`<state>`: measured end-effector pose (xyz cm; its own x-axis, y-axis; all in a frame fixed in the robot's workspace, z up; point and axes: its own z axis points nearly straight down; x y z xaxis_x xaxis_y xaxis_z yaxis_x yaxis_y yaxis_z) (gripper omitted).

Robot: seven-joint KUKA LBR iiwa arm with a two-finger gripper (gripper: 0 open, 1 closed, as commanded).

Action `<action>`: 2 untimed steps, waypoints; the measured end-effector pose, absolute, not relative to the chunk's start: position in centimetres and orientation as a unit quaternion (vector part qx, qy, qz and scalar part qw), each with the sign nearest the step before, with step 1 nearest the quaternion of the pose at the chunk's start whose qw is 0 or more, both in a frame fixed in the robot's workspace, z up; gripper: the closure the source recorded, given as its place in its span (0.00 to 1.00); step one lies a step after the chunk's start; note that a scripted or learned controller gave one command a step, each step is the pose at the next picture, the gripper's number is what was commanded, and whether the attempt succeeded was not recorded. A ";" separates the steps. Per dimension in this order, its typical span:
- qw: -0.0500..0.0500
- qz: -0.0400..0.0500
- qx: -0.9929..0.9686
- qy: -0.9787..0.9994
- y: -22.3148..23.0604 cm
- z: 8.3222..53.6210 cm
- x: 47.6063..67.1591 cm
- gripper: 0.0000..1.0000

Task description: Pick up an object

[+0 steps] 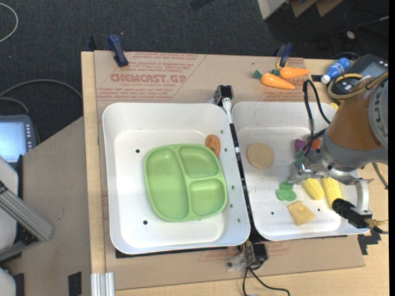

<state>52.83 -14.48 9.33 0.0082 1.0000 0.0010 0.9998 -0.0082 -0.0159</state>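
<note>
My gripper (301,169) is low in the right bin (271,119), near its right side, under the grey wrist and orange band. Just below it lie two yellow corn cobs (314,189), side by side. A green leafy piece (285,193) sits to the gripper's lower left, and a tan cracker-like piece (300,213) lies near the bin's front. Left of the gripper rests a round tan disc (260,155). A small purple item (300,145) peeks out just above the gripper, partly hidden by the arm.
The left bin (123,128) holds a green divided plate (185,182) and a small orange piece (213,142) by the plate's upper right. Toy carrots (278,79) and a blue bottle (338,68) lie on the bench behind the right bin. Blue clamps (117,49) grip the bench's back edge.
</note>
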 end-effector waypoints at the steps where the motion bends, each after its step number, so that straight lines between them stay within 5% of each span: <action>1: 0.000 0.000 -0.707 -0.707 -14.1 10.2 53.4 0.00; 2: 0.004 0.002 -0.708 -0.706 -13.5 8.3 47.6 0.00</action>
<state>47.55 -13.51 8.33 0.0027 1.0000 0.0035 1.0000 -0.0027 -0.0079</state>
